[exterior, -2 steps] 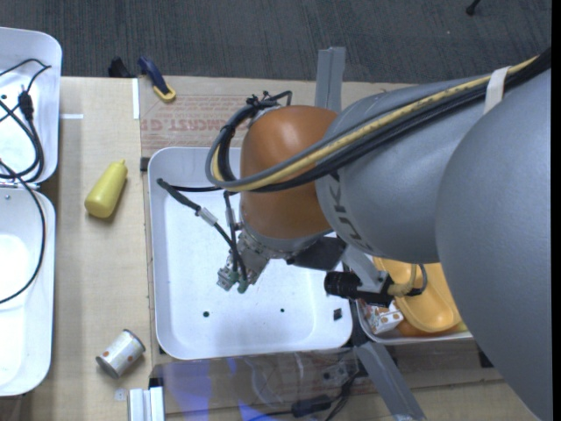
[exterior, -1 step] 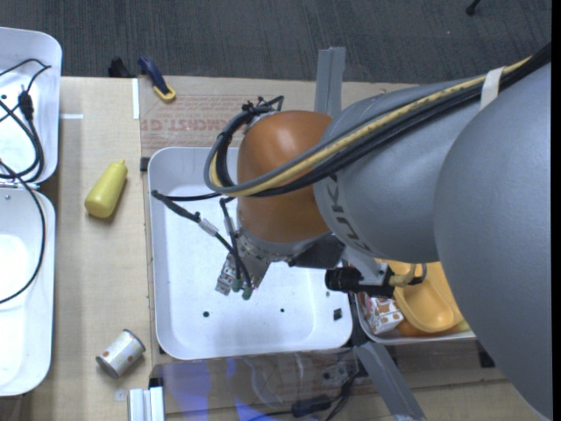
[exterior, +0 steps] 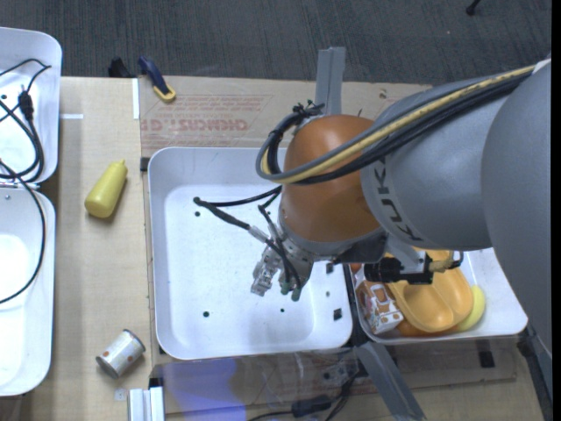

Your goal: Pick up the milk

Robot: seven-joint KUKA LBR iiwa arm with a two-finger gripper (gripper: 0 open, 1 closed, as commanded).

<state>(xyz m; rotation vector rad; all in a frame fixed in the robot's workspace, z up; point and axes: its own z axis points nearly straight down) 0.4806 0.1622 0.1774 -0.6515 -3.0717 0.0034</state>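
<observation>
Nearest the lens, a small can (exterior: 120, 352) lies tipped on the tabletop (exterior: 96, 261) at the left, with a yellow bottle (exterior: 106, 190) further up. Moving right, the hand (exterior: 276, 277) hangs over the left bin (exterior: 175, 235); whether it is apart or together I cannot tell, and nothing visible sits in it. Rightward, the right bin (exterior: 504, 318) holds what looks like the milk carton (exterior: 379, 309) (print unreadable) beside yellow items (exterior: 434, 301). Judging so, the pick is not yet done. Mirrored red lettering on the cardboard (exterior: 210, 112) is illegible.
</observation>
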